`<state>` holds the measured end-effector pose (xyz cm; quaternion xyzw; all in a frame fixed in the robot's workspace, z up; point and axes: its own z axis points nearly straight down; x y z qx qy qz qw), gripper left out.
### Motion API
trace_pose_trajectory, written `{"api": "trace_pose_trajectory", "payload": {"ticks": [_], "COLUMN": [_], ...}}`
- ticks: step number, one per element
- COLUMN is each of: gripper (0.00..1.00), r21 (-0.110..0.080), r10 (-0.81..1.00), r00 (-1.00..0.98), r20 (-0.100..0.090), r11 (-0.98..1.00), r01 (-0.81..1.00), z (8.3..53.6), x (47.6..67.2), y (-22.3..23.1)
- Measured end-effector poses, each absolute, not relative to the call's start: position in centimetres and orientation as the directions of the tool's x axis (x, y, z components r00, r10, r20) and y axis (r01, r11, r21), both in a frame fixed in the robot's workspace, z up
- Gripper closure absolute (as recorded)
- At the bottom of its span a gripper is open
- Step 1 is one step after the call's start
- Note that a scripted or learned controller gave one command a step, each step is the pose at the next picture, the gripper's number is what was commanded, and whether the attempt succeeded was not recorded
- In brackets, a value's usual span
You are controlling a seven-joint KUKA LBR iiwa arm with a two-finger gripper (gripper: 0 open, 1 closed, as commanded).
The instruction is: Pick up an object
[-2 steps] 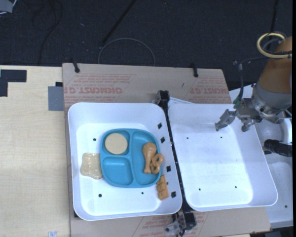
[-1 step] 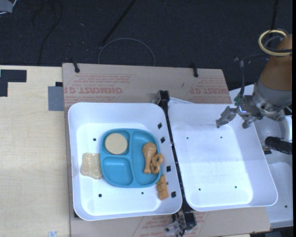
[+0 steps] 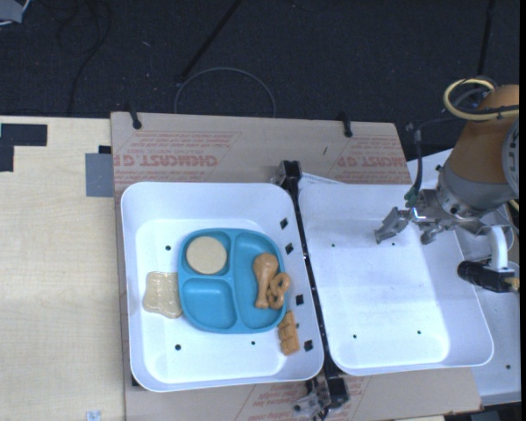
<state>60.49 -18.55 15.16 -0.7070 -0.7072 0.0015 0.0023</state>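
Note:
A blue divided plate (image 3: 217, 310) lies in the left bin (image 3: 153, 213). On it rest a round tan disc (image 3: 206, 254), a tan drumstick (image 3: 264, 274) and a small pretzel (image 3: 281, 289). A pale slice of toast (image 3: 162, 294) lies against the plate's left edge. A small brown piece (image 3: 287, 333) sits by its lower right corner. My gripper (image 3: 412, 231) hovers over the upper right part of the right bin (image 3: 377, 314), far from all these objects. Its fingers are spread open with nothing between them.
A black divider (image 3: 300, 261) runs between the two bins. A cardboard sheet (image 3: 210, 152) lies under the bins. A black part of the arm (image 3: 484, 275) hangs over the right bin's right rim. Dark floor with cables lies behind the bench.

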Motion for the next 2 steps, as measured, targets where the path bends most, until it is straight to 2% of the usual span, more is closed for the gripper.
{"api": "trace_pose_trajectory", "payload": {"ticks": [1,2], "gripper": [0.00,0.00], "r21": [-0.006,-0.004], "r10": [1.000,1.000], "r00": [0.001,0.000], "r20": [0.001,0.001], "r11": [-0.001,0.000], "r01": [1.000,1.000], "z": [10.2,8.7], "x": [61.0,61.0], "y": [-19.1,-19.0]}}
